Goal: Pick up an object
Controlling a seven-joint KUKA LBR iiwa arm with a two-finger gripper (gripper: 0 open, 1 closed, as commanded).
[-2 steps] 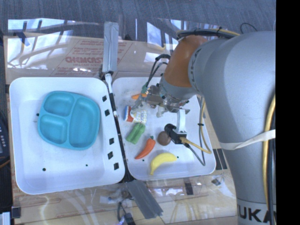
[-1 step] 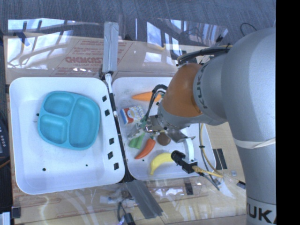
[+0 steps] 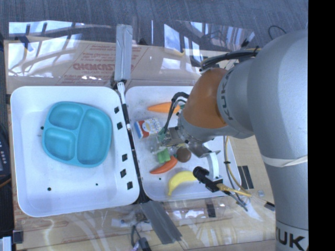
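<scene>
The right bin (image 3: 137, 95) holds several small items. An orange carrot (image 3: 159, 107) lies at the back, with a white, red and blue packet (image 3: 147, 126) in front of it. A small green piece (image 3: 164, 155), a red-orange pepper-like piece (image 3: 164, 166) and a yellow banana (image 3: 181, 180) lie toward the front. A brown round thing (image 3: 183, 154) sits beside the green piece. My gripper (image 3: 167, 138) hangs low over the bin's middle, just above the green piece and right of the packet. The wrist and orange band (image 3: 207, 109) hide the bin's right half.
The left bin (image 3: 26, 192) carries a blue divided plate (image 3: 77, 134). A grey divider with black clips (image 3: 126, 140) separates the bins. Cables and a black fitting (image 3: 205, 178) trail from the arm over the right bin's front corner.
</scene>
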